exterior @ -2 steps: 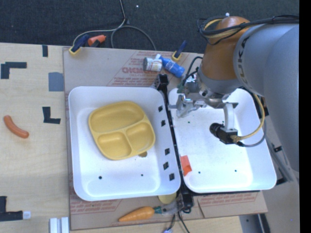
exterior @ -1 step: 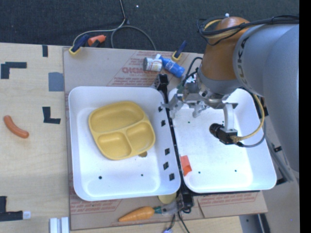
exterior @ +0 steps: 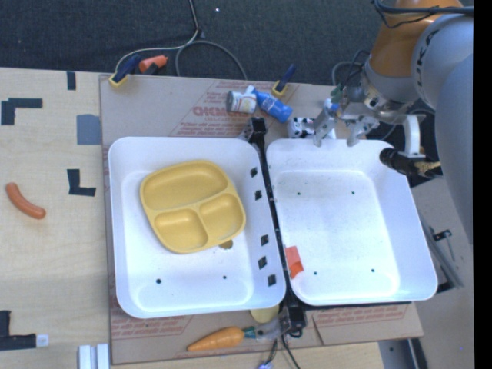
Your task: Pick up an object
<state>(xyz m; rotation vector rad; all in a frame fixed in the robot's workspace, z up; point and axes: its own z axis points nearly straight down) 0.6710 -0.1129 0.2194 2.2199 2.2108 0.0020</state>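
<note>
In the camera view, the grey arm's two-finger gripper (exterior: 336, 129) hangs over the far rim of the right shallow white bin (exterior: 400, 206), its jaws spread apart with nothing between them. A yellow three-compartment plastic plate (exterior: 192, 204) lies in the left shallow white bin (exterior: 127, 229). Outside the bins, an orange toy carrot (exterior: 217, 338) lies on the near cardboard edge and a small blue-and-white bottle (exterior: 261, 102) lies beyond the far rims.

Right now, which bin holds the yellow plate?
The left bin holds the yellow plate; the right bin, nearer the gripper, has none.
</note>
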